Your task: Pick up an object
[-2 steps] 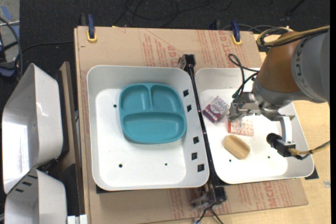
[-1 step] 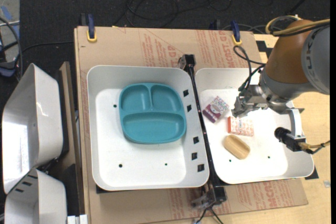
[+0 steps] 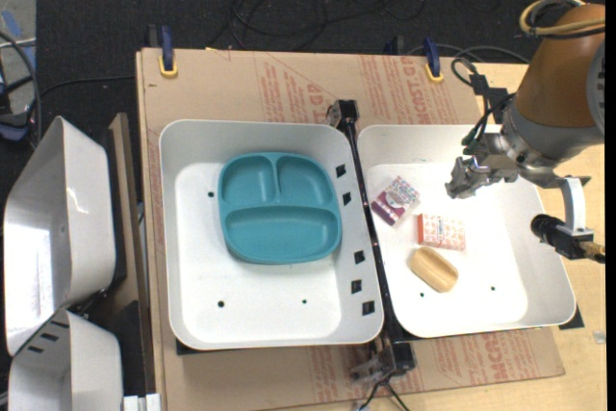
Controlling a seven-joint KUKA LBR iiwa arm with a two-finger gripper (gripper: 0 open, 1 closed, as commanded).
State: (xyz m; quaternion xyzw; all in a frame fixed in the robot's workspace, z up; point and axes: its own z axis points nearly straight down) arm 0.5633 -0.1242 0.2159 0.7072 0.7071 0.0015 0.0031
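arm (image 3: 563, 77) in from the right, orange band uppermost, grey wrist below it angled down and to the left. pincer (image 3: 464, 180) at the end of the wrist, pointing down-left, nothing visible between its tips. cables loop off the wrist's upper left side. finger state too small to read.

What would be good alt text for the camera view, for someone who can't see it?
A grey robot arm's gripper hangs over the right white bin, which holds a purple-and-white packet, a red-and-white box and a tan bread-like roll. The left white bin holds a teal divided plastic plate.
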